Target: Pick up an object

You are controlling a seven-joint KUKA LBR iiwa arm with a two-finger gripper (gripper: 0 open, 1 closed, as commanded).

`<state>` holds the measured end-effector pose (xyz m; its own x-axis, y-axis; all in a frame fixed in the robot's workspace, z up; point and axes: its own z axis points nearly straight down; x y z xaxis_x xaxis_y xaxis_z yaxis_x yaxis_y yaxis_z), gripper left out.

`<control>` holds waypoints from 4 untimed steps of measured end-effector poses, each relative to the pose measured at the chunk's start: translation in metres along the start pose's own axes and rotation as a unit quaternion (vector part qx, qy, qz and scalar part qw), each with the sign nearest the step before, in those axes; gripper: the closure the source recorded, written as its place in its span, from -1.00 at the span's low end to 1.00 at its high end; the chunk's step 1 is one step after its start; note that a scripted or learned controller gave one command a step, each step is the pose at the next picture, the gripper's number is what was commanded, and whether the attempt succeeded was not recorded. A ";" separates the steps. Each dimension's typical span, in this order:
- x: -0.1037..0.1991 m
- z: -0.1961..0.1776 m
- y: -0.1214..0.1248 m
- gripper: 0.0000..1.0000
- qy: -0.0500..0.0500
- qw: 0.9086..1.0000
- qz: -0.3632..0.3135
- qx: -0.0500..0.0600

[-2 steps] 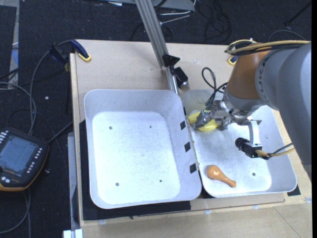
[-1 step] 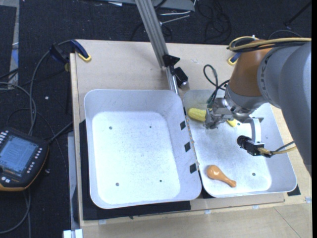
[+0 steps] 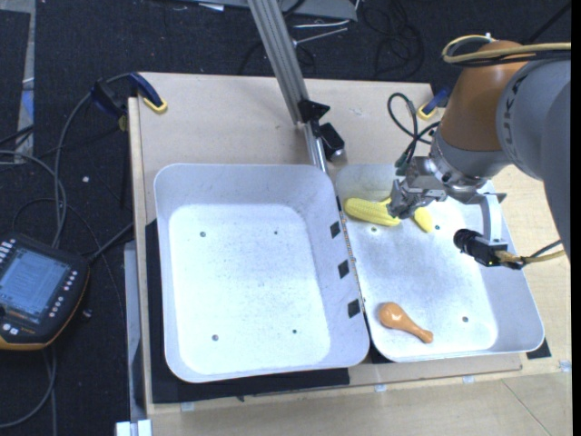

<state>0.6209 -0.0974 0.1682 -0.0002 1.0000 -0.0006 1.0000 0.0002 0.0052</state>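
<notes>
Nearest the camera, an orange pear-shaped toy (image 3: 405, 322), lying flat at the front of the right bin (image 3: 508, 321). Farther back in that bin, a yellow banana (image 3: 369, 212), near the wall shared with the left bin (image 3: 245, 271). Gripper (image 3: 406, 201) down at the banana's right end, touching or just over it. Grip state: could not tell. Small yellow piece (image 3: 423, 220) just beside the gripper.

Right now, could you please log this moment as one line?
gripper: at yellow banana, grasp unclear | orange pear: untouched, right bin | phase: reaching
</notes>
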 end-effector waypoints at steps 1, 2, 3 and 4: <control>-0.002 -0.044 0.006 1.00 0.000 1.000 0.000 0.001; -0.002 -0.073 0.007 1.00 0.000 1.000 0.000 0.002; 0.057 -0.075 -0.014 1.00 0.001 1.000 -0.002 0.002; 0.104 -0.083 -0.037 1.00 0.001 1.000 -0.002 0.002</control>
<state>0.5836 0.0068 0.2511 -0.0045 1.0000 0.0013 1.0000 0.0045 0.0007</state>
